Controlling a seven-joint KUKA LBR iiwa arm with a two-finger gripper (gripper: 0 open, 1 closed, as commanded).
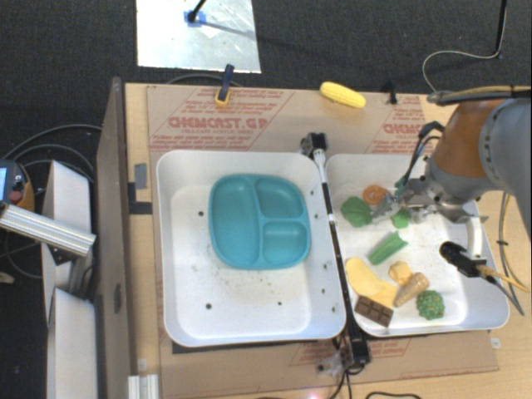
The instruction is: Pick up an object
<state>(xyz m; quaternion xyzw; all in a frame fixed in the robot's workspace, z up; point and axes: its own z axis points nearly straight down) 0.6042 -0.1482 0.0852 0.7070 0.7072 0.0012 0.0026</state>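
Toy food fills the right bin (490, 310): a green leaf (356, 212), an orange slice (376, 194), a green stick (386, 247), a banana (370, 278) and broccoli (430, 304). Nothing looks lifted yet. The gripper (397, 206) sits low among the upper pieces; its grip state I cannot tell, so picking remains

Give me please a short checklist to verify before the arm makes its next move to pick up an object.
1. Objects to pick lie in the right bin: ok.
2. Claw is over that bin, near the small green piece: ok.
3. An object is held in the claw: cannot tell.
4. Neighbours crowd the target: the orange piece and green leaf lie close: not ok.
5. Teal divided plate in the left bin is out of the path: ok.
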